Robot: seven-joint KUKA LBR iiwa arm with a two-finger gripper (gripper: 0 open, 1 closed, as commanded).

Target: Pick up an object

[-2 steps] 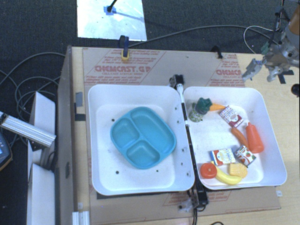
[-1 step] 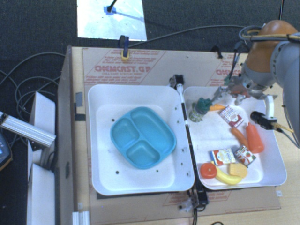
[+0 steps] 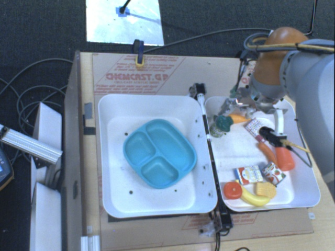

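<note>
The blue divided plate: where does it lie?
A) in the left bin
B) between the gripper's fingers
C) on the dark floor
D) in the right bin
A: the blue divided plate rests flat in the left bin, apart from the toys in the right bin.

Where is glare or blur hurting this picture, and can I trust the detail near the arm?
Camera view: the left bin is washed out to near-flat white, though the blue plate reads clearly; the metal sheet up top glares; the arm is soft and oversized at the right edge; the toys near the gripper are small and muddled, so judge contact cautiously.
</note>
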